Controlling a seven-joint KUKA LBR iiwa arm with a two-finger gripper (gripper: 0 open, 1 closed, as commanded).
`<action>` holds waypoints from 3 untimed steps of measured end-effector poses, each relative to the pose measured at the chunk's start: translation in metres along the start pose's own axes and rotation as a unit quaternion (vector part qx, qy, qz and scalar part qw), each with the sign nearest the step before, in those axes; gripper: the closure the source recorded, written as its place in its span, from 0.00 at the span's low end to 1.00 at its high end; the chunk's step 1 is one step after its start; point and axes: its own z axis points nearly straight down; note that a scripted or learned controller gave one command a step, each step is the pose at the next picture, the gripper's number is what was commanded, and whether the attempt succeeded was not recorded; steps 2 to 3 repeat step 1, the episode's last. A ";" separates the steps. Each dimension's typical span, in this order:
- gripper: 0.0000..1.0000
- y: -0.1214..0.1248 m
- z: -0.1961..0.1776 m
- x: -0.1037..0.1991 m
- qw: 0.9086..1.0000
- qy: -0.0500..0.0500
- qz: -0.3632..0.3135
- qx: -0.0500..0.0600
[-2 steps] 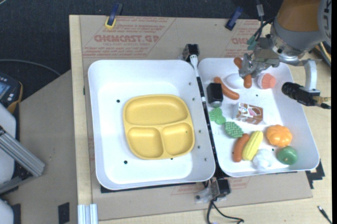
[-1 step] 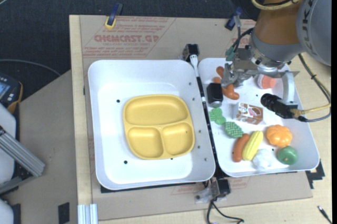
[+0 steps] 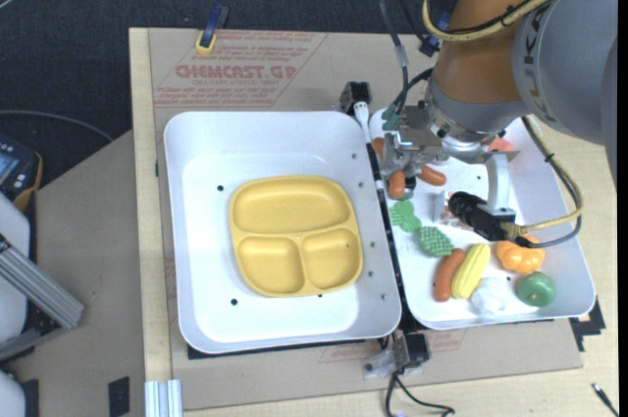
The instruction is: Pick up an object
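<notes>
My gripper (image 3: 400,158) hangs low over the right bin (image 3: 574,253), at its far left corner next to the wall between the bins. A small orange piece (image 3: 396,185) lies right under it, and a red-orange piece (image 3: 433,176) sits just to its right. Whether either one is held cannot be made out. Nearer the front of the bin lie a green leafy piece (image 3: 405,214), a green knobbly piece (image 3: 433,239), an orange sausage (image 3: 446,275), a yellow corn cob (image 3: 471,269), an orange fruit (image 3: 518,257), a green apple (image 3: 536,288) and a white lump (image 3: 488,300).
The left bin (image 3: 196,209) holds a yellow divided tray (image 3: 294,234) in its middle. The arm's grey and orange body (image 3: 491,32) covers the back of the right bin. Both bins rest on a cardboard sheet (image 3: 235,67).
</notes>
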 end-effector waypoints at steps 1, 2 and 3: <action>1.00 -0.013 -0.016 0.042 1.000 0.000 0.000 -0.003; 1.00 -0.013 -0.016 0.042 1.000 0.000 0.000 -0.003; 1.00 -0.013 -0.016 0.042 1.000 0.000 0.000 -0.003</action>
